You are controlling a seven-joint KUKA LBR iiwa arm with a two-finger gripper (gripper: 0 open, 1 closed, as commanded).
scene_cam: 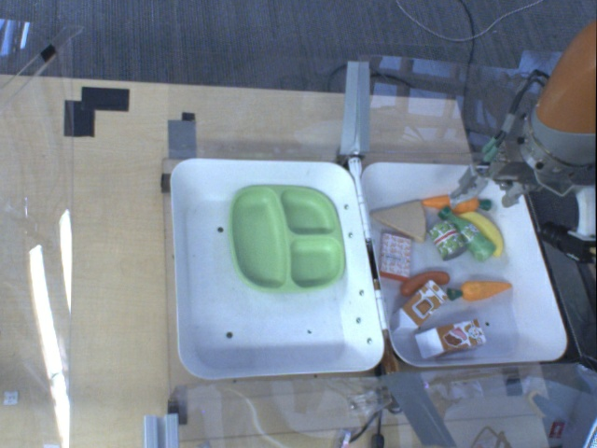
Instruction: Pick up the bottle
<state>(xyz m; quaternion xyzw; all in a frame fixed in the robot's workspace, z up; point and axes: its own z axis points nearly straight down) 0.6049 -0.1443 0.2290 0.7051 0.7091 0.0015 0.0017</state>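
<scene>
A green bottle (477,236) lies in the right bin (541,315), tight against a yellow banana (492,234) and a green labelled pack (448,238). A second bottle, brown and white with a white cap (451,339), lies near that bin's front edge. My gripper (486,191) hangs over the bin's far right corner, just behind the green bottle and banana. Its fingers (464,188) are spread open with nothing held between them.
Also in the right bin are a small carrot (436,202), a tan wedge (403,217), a pink patterned card (395,255), a sausage (424,283), a larger carrot (485,290) and a brown carton (426,303). The left bin (201,325) holds a green divided tray (284,236).
</scene>
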